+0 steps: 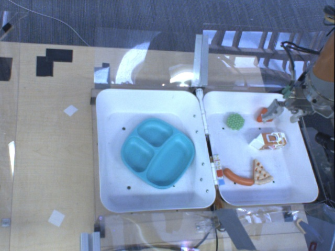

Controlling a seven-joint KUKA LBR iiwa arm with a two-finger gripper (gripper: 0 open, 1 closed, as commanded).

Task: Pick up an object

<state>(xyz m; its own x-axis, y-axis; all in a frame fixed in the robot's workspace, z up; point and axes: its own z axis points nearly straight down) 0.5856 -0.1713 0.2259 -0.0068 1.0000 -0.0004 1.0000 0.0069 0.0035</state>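
Note:
My gripper [283, 113] hangs over the right bin's [293, 195] far right corner, open, with nothing visible between its fingers. A small orange piece [260, 117] lies right beside the left fingertip [272, 110], on its outer side. A green round toy [235, 121] sits further left. Nearer the front lie a white and orange carton [271, 140], a pizza slice [260, 172] and a sausage [238, 177].
A blue divided plate [158, 152] lies in the middle of the left bin [112, 192]. A raised divider [205, 140] separates the two bins. A clear barrier with a metal frame [246, 41] stands behind the right bin. The arm's body [322, 80] overhangs the right bin's far right edge.

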